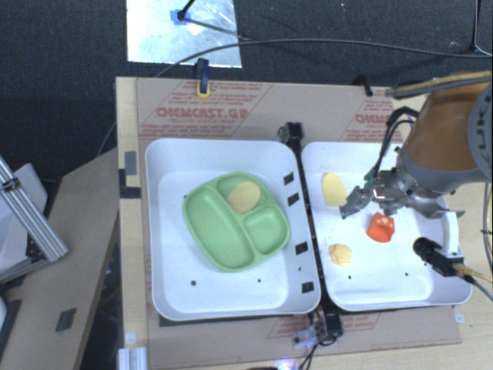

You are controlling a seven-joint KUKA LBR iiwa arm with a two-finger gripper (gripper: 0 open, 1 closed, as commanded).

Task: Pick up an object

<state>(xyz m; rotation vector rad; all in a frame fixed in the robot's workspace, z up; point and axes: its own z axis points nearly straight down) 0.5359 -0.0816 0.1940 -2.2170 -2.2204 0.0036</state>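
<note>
Two white bins sit side by side on my bench. Right bin (400,284): gripper (362,201) low over the floor, jaw state indeterminate — red object (380,227) just beside it, two yellow pieces (333,189) nearby. Left bin: green divided plate (231,226).

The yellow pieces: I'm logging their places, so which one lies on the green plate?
The pale yellow piece in the green plate's top compartment, in the left bin. The other two lie in the right bin.
</note>
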